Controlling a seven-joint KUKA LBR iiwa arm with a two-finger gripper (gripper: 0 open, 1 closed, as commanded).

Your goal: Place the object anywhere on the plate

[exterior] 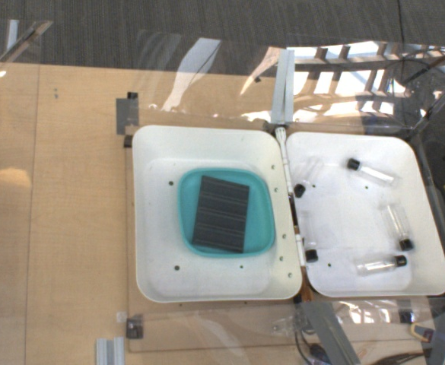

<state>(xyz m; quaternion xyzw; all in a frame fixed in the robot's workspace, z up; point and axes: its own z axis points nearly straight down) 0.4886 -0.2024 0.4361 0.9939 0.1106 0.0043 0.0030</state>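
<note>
Starting at the near edge of the wooden bench, I see a small dark bracket just below the left bin's front corner. Above it the two white bins sit side by side, touching along their inner edges. In the right bin I count three clear vials with black caps. One vial lies nearest the front wall, a second lies just behind it toward the right wall, and a third lies well apart near the back.

The left bin holds a teal plate at about its middle. The object, a dark ribbed slab, lies flat on the plate, wholly inside the rim and turned slightly off square. Nothing else touches it.

I cannot tell how the pincer stands or whether it has hold of anything.

Beyond the bins a grey post rises from the seam between them, and past the bench lies dark carpet.
</note>
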